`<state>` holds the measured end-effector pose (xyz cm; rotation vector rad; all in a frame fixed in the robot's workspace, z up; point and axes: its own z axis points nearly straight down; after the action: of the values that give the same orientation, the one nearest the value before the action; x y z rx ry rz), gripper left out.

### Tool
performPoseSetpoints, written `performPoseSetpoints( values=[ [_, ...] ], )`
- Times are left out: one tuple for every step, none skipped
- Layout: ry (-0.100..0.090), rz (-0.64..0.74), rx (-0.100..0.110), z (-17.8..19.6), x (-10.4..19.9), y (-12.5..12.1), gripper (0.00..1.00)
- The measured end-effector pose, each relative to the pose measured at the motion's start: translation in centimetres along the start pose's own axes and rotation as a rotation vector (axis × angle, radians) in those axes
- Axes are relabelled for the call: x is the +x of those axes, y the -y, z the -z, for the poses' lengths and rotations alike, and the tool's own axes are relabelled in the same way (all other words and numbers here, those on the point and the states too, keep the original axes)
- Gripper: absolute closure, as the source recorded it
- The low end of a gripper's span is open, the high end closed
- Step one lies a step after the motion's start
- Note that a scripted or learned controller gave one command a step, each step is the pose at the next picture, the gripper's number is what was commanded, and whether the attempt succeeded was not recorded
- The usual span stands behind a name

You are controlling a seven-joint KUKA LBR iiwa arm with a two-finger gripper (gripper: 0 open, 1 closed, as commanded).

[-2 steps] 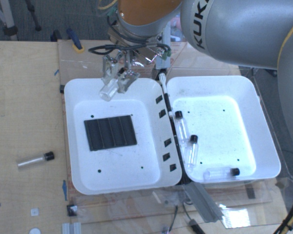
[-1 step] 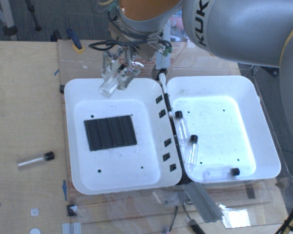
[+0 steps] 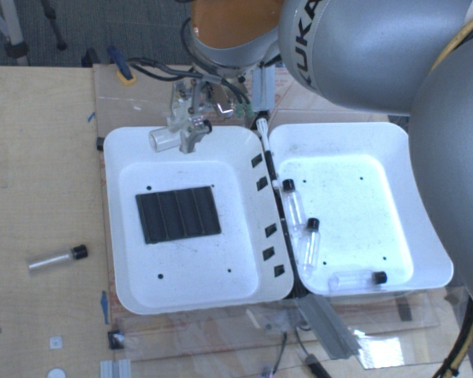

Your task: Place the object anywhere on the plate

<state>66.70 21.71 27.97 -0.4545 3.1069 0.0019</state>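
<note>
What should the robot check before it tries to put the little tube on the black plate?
1. Tube in the gripper: a clear tube sticks out beside the fingers, but a firm hold: cannot tell.
2. Black plate in the left bin with nothing lying on it: ok.
3. Gripper above the plate: not ok; it is at the bin's far rim.
4. Three other tubes lie in the right bin, out of the way: ok.
5. One tube on the bench outside the bins: not ok.
</note>
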Motion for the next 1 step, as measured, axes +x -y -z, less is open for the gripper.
performPoseSetpoints(
  values=[
    [0.007, -0.356, -0.001, 5.40, -0.27, -0.76, 1.00]
  ],
)
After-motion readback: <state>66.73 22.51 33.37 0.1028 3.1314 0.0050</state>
